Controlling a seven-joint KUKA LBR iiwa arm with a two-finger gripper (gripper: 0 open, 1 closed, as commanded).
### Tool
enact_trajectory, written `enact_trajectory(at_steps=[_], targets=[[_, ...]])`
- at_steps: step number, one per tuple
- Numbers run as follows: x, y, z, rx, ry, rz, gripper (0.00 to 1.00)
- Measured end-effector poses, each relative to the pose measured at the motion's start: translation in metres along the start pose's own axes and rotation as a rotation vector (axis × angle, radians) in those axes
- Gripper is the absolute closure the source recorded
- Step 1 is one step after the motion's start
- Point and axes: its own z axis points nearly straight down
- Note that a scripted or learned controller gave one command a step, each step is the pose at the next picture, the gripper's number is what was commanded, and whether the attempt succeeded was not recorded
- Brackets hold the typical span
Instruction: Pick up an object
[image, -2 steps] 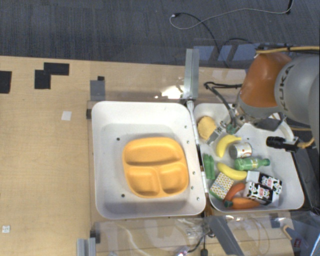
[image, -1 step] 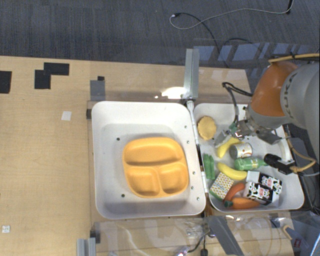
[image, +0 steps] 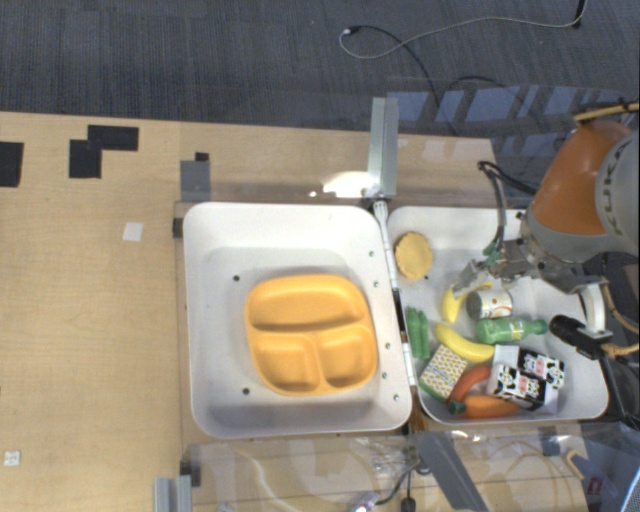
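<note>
Two-finger gripper (image: 487, 275), right of frame, fingers spread, above small white can (image: 490, 302); crowded by green plastic bottle (image: 508, 328), yellow banana (image: 462, 344), round yellow cookie (image: 413, 256).

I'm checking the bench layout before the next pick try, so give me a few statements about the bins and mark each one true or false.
1. The yellow divided tray lies in the left bin. True.
2. The banana lies on the yellow divided tray. False: it lies in the right bin among the other items.
3. The gripper is above the right bin. True.
4. The green bottle stands upright. False: it lies on its side.
5. The carrot lies near the right bin's front edge. True.
</note>
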Motion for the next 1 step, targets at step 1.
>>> enact_trajectory(at_steps=[1], targets=[[0.0431, -0.029, 0.0355, -0.008, -0.002, -0.006, 0.0]])
